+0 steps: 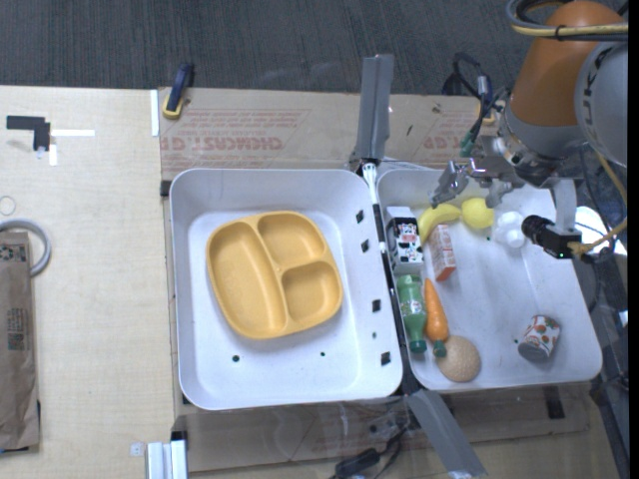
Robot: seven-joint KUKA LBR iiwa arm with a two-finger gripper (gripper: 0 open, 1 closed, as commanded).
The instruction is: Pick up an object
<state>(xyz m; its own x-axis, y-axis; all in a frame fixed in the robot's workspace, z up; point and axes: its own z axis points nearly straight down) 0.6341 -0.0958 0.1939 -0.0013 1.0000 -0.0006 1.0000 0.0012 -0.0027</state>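
Potato (459, 359) hugs right bin's (579, 367) near rim.

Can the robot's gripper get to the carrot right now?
Probably yes. The carrot lies uncovered in the right bin, though a green bottle lies close beside it. The gripper hovers nearby.

One fixed camera looked down at a slant from above the surface (80, 267), far enough to take in both white bins (190, 297) whole; its tilt seemed slight, though hard to judge.
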